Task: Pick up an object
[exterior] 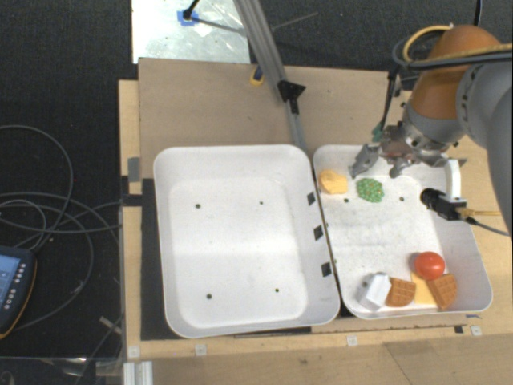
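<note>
Green object lying in the right bin, near its far edge, beside a yellow piece. Gripper poised just above, fingers spread, nothing between.

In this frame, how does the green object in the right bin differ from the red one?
The green object is bumpy and flattish; the red object is smooth, round and glossy. The green one lies near the bin's far end, just below the hand, with only a yellow piece nearby; the red one sits at the near end, touching the waffle-patterned orange pieces. Both lie in the right bin, and neither is held.
</note>
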Robot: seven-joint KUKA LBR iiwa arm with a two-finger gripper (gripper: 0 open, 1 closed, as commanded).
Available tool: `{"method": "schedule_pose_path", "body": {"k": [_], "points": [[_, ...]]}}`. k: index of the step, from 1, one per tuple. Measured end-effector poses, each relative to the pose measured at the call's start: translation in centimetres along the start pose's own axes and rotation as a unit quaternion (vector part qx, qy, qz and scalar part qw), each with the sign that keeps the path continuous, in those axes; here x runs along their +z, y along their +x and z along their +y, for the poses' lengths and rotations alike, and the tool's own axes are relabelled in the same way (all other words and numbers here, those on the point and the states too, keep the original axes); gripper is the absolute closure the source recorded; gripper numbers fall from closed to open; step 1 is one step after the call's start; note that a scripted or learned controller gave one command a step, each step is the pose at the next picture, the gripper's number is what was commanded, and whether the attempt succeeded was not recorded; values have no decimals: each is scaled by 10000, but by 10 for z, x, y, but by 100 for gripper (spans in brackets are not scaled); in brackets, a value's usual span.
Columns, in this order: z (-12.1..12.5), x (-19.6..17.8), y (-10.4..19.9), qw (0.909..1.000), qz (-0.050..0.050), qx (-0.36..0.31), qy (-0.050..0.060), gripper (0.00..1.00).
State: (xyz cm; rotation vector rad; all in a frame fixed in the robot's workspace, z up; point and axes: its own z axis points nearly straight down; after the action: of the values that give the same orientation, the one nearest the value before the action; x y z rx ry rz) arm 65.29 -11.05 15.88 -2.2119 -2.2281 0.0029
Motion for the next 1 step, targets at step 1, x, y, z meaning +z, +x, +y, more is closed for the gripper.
{"method": "schedule_pose_path", "body": {"k": [1], "points": [[-4, 43, -2, 10000, -2, 25, -2, 0]]}}
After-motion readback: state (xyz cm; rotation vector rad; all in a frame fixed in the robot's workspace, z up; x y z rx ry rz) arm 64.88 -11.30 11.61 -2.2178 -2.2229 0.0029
